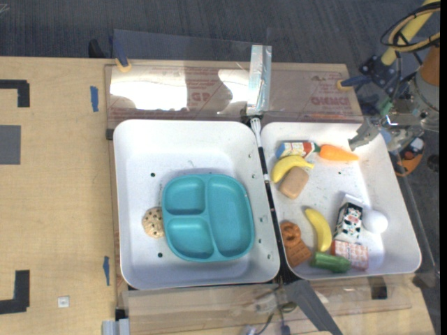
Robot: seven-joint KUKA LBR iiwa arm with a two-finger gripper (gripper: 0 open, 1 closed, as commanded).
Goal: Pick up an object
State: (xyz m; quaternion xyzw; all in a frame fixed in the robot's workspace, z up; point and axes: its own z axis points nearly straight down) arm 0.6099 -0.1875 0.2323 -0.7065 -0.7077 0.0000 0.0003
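Observation:
The right bin point(401, 208) holds several toy foods. An orange carrot point(338, 154) lies at the back next to a small printed box point(295, 149). In front of them a yellow banana point(289, 165) curls over a tan bread slice point(295, 182). Toward the front lie a second banana point(320, 227), a black-and-white milk carton point(349, 222), a white egg point(376, 222), a pink packet point(351, 252), a green cucumber point(331, 262) and a brown pretzel point(294, 241). My gripper point(380, 128) hangs over the bin's back right corner, just right of the carrot and above it, with nothing seen in it.
The left bin point(133, 152) holds a teal divided plate point(207, 216) with a cookie point(152, 222) beside its left edge. A clear panel with a taped post point(258, 79) stands behind the bins. Cables and the arm point(419, 40) crowd the upper right.

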